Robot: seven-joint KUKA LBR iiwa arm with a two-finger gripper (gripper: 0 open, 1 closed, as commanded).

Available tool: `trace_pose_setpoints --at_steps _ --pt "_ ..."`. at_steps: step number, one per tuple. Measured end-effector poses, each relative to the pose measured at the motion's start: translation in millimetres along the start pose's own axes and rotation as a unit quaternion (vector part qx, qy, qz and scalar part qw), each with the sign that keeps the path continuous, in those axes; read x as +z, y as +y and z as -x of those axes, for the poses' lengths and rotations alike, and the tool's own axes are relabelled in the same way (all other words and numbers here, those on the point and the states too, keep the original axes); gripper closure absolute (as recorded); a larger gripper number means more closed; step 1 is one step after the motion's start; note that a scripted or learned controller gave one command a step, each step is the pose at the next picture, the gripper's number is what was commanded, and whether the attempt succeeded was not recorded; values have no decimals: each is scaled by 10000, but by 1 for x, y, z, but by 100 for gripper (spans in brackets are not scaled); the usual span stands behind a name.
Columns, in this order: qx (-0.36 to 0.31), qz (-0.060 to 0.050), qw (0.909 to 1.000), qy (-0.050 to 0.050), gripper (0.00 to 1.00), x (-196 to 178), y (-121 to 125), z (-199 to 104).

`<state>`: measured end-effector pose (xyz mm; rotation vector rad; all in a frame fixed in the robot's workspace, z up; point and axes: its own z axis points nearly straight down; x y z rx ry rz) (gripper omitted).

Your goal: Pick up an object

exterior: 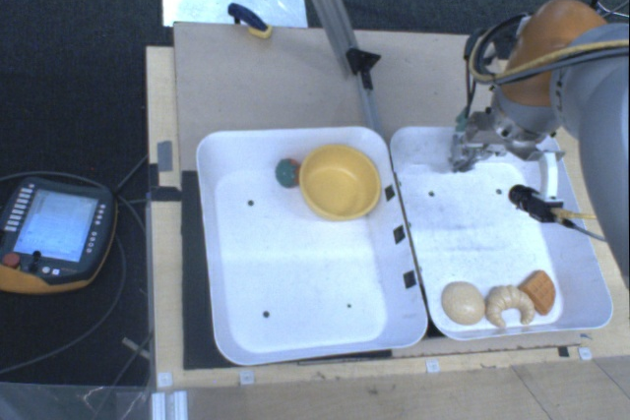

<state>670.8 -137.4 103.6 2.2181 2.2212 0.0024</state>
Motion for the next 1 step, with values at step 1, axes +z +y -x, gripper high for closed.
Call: trace_pose_setpoints --at_steps 1 --pt "0 16 10000 0 100 -61 -1 -6"
